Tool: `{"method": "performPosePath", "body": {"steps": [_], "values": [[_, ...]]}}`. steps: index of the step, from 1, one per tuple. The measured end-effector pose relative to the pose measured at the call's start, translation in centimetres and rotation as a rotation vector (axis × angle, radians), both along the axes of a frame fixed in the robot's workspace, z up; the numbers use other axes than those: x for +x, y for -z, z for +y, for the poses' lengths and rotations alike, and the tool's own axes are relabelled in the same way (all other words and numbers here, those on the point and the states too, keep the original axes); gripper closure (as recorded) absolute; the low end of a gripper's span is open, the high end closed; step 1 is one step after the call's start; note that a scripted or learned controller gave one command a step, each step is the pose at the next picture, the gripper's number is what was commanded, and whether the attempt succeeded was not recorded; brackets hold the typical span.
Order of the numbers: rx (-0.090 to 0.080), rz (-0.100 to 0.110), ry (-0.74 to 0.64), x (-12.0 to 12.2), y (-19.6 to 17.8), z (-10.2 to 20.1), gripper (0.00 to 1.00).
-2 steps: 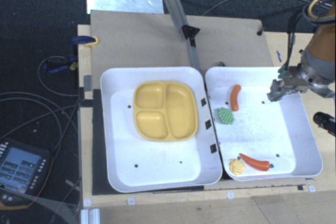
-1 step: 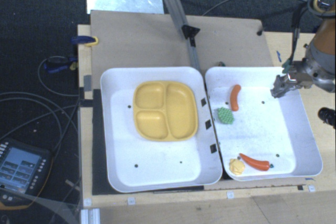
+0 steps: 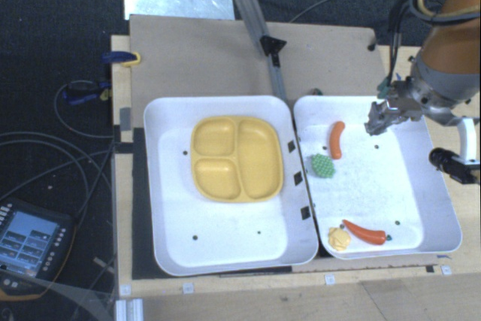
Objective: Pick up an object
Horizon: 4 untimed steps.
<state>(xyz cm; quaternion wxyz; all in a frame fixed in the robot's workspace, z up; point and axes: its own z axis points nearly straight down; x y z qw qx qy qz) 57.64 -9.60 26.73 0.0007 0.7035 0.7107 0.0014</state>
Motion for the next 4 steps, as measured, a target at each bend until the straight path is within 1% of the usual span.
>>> {"method": "performPosePath", "body": {"steps": [1, 2, 3, 4], "values": [[0.001, 0.002, -0.001, 1.6, 1.7, 5.3, 1.0], [0.001, 0.0, -0.001, 4.0, 1.8, 9.8, 1.0], [0.001, -0.001, 0.0, 5.5, 1.8, 14.1, 1.0], [0.001, 0.0, 0.0, 7.2, 1.8, 19.1, 1.0]]}}
